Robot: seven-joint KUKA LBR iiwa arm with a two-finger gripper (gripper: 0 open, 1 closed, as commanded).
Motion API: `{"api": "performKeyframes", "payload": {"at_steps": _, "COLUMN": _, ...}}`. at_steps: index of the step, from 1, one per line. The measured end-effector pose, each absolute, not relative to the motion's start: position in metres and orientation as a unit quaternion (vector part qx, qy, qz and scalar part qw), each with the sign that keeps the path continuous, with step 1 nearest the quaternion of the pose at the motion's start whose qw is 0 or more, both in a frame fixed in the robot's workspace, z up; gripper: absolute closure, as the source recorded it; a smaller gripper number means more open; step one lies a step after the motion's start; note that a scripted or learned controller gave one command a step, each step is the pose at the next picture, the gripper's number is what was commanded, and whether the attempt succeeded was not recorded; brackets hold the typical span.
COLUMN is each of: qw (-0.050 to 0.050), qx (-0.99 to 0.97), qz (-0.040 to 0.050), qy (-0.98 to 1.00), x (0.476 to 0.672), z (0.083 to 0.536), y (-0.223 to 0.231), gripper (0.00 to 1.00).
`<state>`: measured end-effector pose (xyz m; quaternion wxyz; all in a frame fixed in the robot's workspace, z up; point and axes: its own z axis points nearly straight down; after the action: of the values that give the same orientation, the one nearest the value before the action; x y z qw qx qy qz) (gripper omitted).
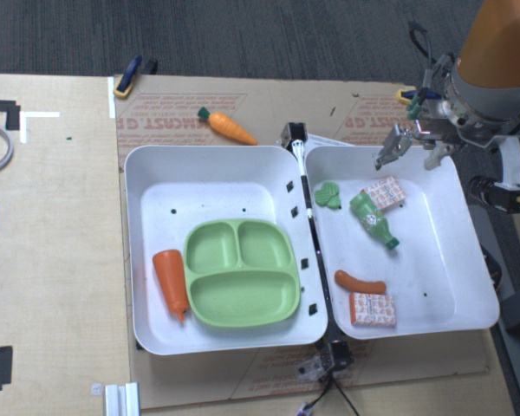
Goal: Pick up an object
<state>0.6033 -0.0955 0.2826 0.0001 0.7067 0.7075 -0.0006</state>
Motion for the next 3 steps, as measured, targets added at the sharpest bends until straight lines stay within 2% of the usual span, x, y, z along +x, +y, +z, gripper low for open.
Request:
{"api": "performKeyframes", "payload": {"at_steps": 1, "qw": 0.0, "qx": 0.715, "qz": -0.0004, "qy": 0.699, "x": 0.583, "z": 0.181, "y": -0.096, "gripper": 0.0}}
{"api": "performKeyframes", "payload": {"at_steps": 2, "qw": 0.0, "qx": 0.702, "qz": -0.0003, "qy": 0.712, "x": 0.616, "z": 0.093, "y": -0.116, "gripper": 0.0}}
{"api": "performKeyframes", "payload": {"at_steps": 3, "qw": 0.001, "qx": 0.703, "qz": 0.0002, "qy": 0.711, "x": 0.617, "z": 0.103, "y": -0.116, "gripper": 1.0}}
